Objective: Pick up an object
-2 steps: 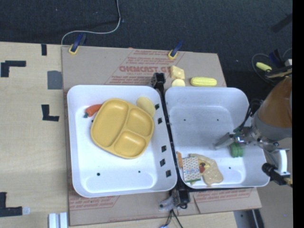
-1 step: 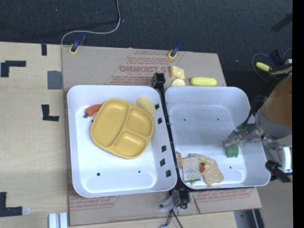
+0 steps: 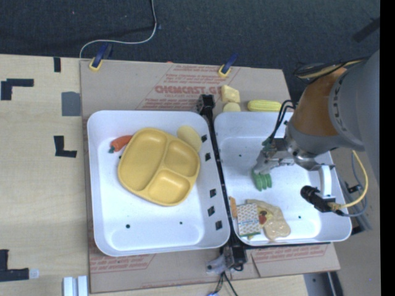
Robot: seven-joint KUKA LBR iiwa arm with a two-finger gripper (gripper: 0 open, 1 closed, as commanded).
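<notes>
Green is the colour to watch in the camera view: a small green toy (image 3: 262,180) lies in the right bin (image 3: 321,232), near the middle of its floor, and the tool (image 3: 268,163) is down right over it. The tool's tips touch or nearly touch the toy's upper end, but whether they are spread or closed on it I cannot tell; the toy looks to be resting on the bin floor, not lifted. So I judge the pick is at the grasp stage: the reach seems done, while the closing, if not made yet, and the lift are left.

Near the front edge of the same bin lie a patterned packet (image 3: 247,217) and a pale flat food piece (image 3: 273,224), touching each other and well clear of the tool. The left bin (image 3: 148,239) holds a yellow tray (image 3: 159,166) with three wells, an orange carrot (image 3: 120,143) just beside its back left edge, and a pale yellow fruit (image 3: 190,135) at its back right. On the bench behind the right bin sit a corn cob (image 3: 263,106) and two small yellow pieces (image 3: 230,99).
</notes>
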